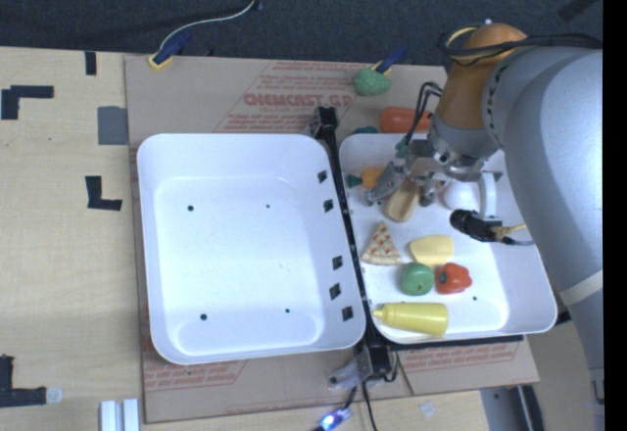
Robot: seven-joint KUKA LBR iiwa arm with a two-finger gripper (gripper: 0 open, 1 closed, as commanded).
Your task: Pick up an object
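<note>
Nearest to me, at the front edge of the right-hand shallow white bin (524, 316), I see a yellow plastic bottle-like piece (411, 318) lying on its side. Just beyond it sit a small round green toy fruit (416, 278) and a red tomato-like toy (453, 277), touching each other, with a pale yellow lemon-shaped lump (431, 249) right behind them. To their left, close to the divider between the bins, lies a tan wedge that looks like a slice of pizza (381, 247).

The left-hand white bin (235, 243) sits beside it on the cardboard-covered tabletop (284, 101).

Further back I see my grey arm (558, 155) coming in from the right, its big shoulder casing looming over the right bin's far corner. The orange band (468, 86) sits above the wrist, and the wrist points down and leftward into the bin. The pincer (404, 186) is low over the back half of the bin, right on a beige cylindrical block (400, 206), with a small orange piece (372, 177) just to its left. I cannot tell from here how the pincer is set or whether it grips the block.

Farthest out, beyond the bin rim, a red-orange object (397, 118) sits partly behind the wrist, and a green lumpy toy (371, 81) rests on the cardboard.
</note>
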